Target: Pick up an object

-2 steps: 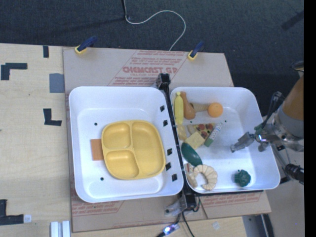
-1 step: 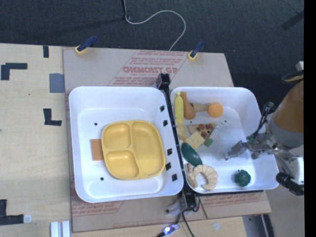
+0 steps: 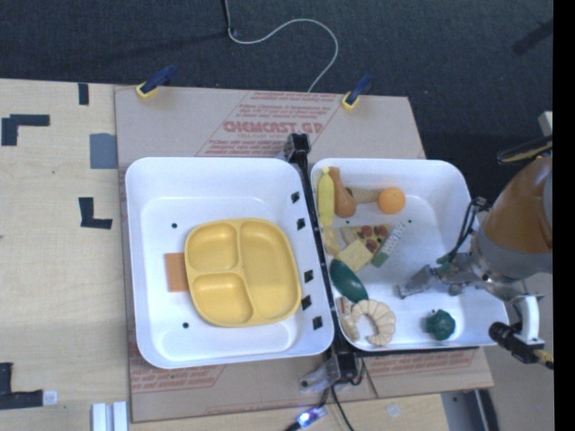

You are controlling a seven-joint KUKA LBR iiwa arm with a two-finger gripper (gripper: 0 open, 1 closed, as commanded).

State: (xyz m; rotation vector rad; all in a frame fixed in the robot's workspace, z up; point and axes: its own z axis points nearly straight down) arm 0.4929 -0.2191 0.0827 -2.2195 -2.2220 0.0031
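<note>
**Two bins, no object held: miss risk near the right bin's wall**

Gripper (image 3: 415, 285) is low in the right bin (image 3: 449, 176), over bare floor between the food clutter and the green ball (image 3: 440, 324). Fingers: too blurred to judge; cannot tell if apart or together. Nothing visible between them.

Candidate objects: green ball near the front wall, orange ball (image 3: 391, 200) toward the back, shrimp-like toy (image 3: 373, 321), banana (image 3: 325, 196) along the left wall. Left bin (image 3: 144, 241) bears a yellow divided plate (image 3: 243, 272).

Risks, as judged:
- Closing here likely grabs nothing.
- Balls may roll off the fingertips.
- Clutter by the left wall could jam or yield a double grab.
</note>
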